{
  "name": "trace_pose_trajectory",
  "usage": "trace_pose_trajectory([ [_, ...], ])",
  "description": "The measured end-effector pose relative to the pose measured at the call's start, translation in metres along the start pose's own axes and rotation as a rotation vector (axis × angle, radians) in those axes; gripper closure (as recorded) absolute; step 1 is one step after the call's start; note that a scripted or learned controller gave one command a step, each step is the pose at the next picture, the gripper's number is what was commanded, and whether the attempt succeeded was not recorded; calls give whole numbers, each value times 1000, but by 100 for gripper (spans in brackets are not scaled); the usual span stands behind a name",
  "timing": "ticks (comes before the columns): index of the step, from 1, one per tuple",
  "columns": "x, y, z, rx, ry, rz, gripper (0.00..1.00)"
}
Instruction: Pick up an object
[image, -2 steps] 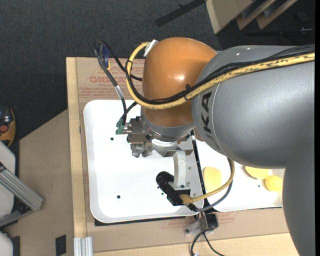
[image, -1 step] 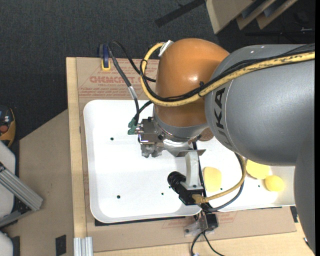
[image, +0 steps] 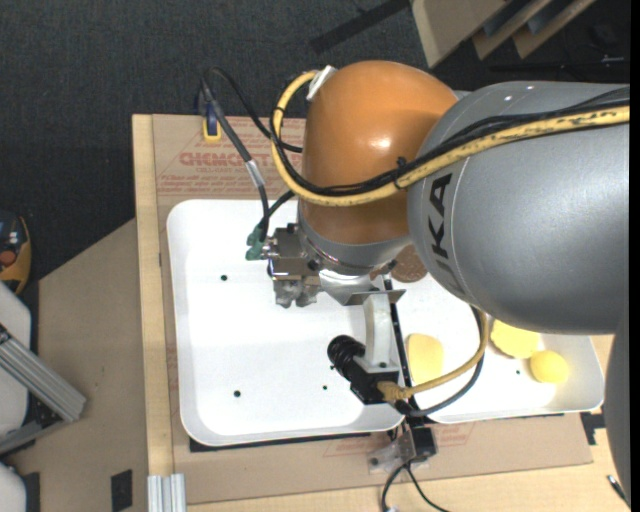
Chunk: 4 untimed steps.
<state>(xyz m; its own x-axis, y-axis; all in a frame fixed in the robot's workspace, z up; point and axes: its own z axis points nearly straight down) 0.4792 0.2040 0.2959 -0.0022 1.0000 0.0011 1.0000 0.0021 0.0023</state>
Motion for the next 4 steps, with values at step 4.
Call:
trace_pose_trajectory([
  [4, 1, 1, -213, -17, 8, -1, 100],
])
